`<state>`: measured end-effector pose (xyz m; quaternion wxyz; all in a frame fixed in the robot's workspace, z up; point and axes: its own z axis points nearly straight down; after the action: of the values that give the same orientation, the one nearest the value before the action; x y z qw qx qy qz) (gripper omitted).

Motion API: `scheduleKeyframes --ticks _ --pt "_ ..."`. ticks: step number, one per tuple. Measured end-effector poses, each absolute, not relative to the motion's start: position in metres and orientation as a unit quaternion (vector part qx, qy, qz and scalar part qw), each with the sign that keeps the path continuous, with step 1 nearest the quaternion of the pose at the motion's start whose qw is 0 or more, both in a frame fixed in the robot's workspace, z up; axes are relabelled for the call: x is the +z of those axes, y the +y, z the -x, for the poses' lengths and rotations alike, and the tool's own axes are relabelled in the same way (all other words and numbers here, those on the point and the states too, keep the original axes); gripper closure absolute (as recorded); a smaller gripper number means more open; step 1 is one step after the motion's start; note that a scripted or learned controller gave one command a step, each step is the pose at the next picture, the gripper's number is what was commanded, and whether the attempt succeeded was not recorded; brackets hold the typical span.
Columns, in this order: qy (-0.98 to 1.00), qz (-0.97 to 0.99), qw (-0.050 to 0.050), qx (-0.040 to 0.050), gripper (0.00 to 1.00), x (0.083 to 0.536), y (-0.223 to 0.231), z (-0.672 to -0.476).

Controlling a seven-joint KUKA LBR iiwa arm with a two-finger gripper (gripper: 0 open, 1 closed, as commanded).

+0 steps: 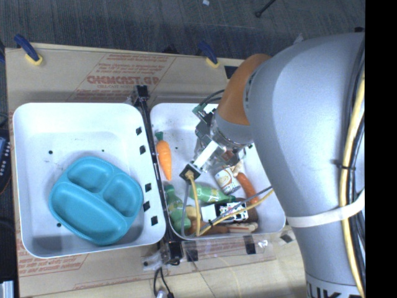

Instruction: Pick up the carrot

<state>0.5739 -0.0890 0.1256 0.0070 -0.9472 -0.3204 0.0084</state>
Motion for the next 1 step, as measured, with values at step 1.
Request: scheduleKeyframes --ticks 1 --pt "-0.213 0.977 0.002 0.0038 1.0 0.2173 -0.0326 -0.5532"
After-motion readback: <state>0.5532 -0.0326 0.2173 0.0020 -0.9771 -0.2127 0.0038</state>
